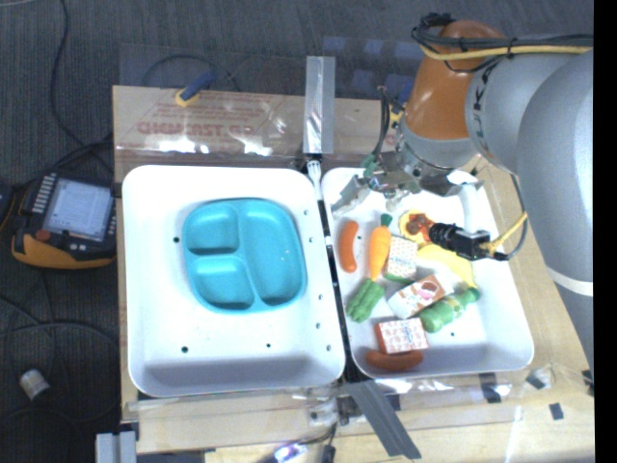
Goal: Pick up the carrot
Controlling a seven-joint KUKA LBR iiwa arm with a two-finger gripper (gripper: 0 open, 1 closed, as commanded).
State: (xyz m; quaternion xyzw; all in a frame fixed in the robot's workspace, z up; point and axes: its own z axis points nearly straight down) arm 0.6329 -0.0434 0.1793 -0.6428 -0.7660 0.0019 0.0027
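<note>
Overhead, carrot (380, 250), end effector (371, 188) above

The floor (241, 17) around the bench is dark grey carpet with a fine ribbed weave. Thin black cables (58, 8) loop across it at the far left corner of the view, and more trail along the near left side. A handheld control pendant (63, 222) with a pale screen and orange casing lies on the carpet just off the bench's left edge. A small grey cylinder (34, 384) sits on the floor near the near left corner. The bench top (174, 123) is light wood, covered along its far edge by a clear plastic sheet with red lettering. Light is even and soft, without hard shadows.
</note>
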